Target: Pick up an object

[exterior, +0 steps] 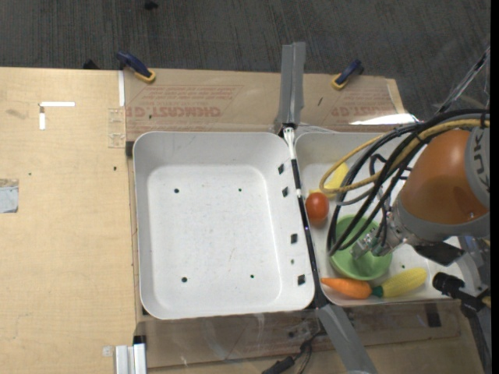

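At the right bin's [312,153] near edge lie a carrot [345,287] and corn [403,282], long axes along it. The hand [371,244] hangs over the green bowl [356,262] behind them; its grip I cannot tell. Farther: tomato [316,206], banana [336,177].

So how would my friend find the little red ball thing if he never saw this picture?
Look at the right-hand white bin, the one the grey and orange arm reaches into. Against its left wall, beside the divider between the bins, lies a small round tomato. It is the only red, ball-shaped thing there: the carrot is long and orange, the bowl is green, and the corn is yellow.
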Motion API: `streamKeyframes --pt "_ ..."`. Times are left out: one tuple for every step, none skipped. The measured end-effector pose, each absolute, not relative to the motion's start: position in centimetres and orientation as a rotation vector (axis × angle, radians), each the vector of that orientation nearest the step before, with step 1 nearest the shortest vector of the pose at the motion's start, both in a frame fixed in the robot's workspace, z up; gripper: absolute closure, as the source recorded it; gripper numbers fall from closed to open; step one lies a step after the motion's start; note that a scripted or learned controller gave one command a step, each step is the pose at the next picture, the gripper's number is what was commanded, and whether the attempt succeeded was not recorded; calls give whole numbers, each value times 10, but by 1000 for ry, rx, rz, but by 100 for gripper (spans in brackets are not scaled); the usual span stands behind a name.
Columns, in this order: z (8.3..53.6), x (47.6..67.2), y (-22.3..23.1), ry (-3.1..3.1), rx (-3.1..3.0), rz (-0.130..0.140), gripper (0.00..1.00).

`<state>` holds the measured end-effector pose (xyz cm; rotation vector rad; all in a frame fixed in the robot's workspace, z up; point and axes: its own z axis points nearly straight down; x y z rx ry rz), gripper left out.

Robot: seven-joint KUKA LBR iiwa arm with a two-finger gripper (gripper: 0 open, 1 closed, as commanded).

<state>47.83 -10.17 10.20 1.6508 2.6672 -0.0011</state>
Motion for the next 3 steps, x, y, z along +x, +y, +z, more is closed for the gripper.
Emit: streamKeyframes --pt "102 478 -102 2667 1651 -1 0" --pt "92 569 -106 2616 1733 -2 0" --pt "94 648 -114 2710 1671 -45 0"
